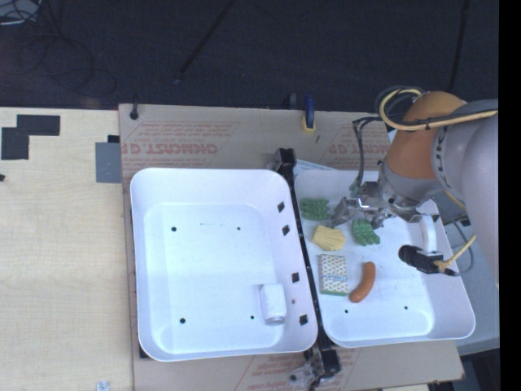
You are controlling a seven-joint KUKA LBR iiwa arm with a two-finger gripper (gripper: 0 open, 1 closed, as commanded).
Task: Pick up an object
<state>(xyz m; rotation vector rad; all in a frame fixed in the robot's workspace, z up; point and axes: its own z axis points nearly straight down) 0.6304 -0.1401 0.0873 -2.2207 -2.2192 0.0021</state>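
**A:** Where is the gripper hanging at this moment?

**B:** The gripper (352, 210) is hovering over the far part of the right bin (423, 320). It is sitting between one green lump (313, 209) and a second green lump (365, 233). The yellow wedge (329, 237) is lying just beside it on the near side. I cannot tell whether the gripper is apart or together from this angle.

**A:** So which object is looking like the best candidate?

**B:** I am leaning toward the second green lump, since it is lying closest under the gripper. It is looking small, knobbly and light, probably a hollow toy, so I am expecting it to give slightly. I would be closing across its narrower width.

**A:** And the others?

**B:** The orange sausage-shaped toy (362, 282) is lying nearer the front, just beside the checked pad (333, 274). It is looking smooth and round, so I am guessing it could roll or slip unless it is taken across its middle. The pad is lying flat and offering little edge to catch. The white block (273, 302) is resting well apart, in the left bin (163, 194).
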